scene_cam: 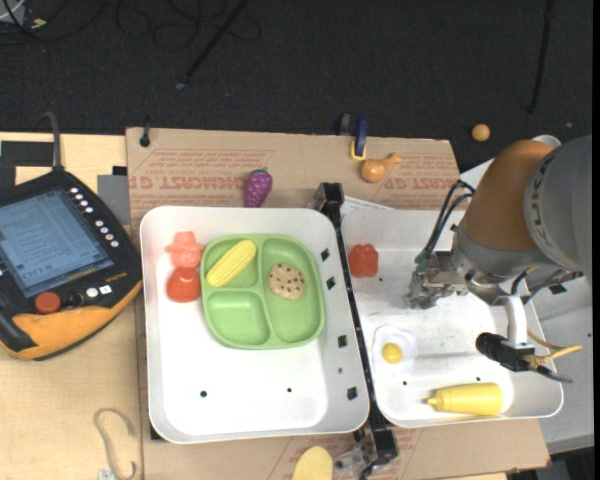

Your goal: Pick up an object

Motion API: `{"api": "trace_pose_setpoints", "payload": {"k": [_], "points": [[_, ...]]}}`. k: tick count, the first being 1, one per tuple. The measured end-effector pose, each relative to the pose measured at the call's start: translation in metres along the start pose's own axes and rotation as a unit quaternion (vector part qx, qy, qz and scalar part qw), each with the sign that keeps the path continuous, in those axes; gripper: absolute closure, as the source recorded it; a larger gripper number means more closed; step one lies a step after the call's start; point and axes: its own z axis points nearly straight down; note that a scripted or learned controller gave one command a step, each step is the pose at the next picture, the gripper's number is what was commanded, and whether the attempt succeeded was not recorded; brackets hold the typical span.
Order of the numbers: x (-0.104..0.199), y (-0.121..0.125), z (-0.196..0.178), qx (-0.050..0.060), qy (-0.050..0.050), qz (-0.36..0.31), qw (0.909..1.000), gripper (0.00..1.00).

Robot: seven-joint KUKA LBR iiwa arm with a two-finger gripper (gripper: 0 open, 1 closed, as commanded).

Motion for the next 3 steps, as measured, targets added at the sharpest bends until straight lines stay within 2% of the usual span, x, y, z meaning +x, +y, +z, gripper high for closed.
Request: {"api": "trace_pose_setpoints", "payload": {"k": [1,3], "points": [[0.005,-0.007,-0.057,-0.003,-0.001,-0.002,1.0000,1.00],[-0.001,-0.004,-0.132,-0.002,-0.001,-0.002,1.0000,1.00]]}}
